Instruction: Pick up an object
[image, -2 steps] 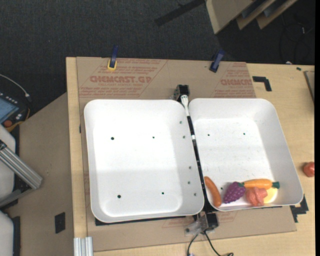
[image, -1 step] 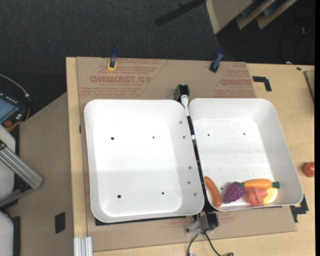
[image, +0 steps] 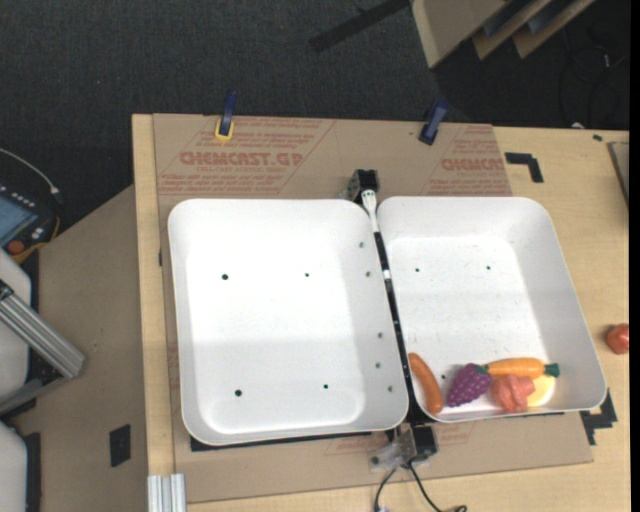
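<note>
Toy foods lie along the near edge of the right bin (image: 480, 240). An orange sausage-shaped piece (image: 425, 383) leans against the bin's left wall. Beside it sits a purple bunch of grapes (image: 467, 384). Further right lies an orange carrot with a green tip (image: 521, 367), above a red piece (image: 510, 393) and a pale yellow piece (image: 541, 392).
The left bin (image: 280, 310) lies beside the right one, joined by a black divider strip (image: 385, 290). A small red-orange object (image: 618, 339) rests on the bench right of the bins. Clamps (image: 227, 115) hold the brown board at the back edge.
</note>
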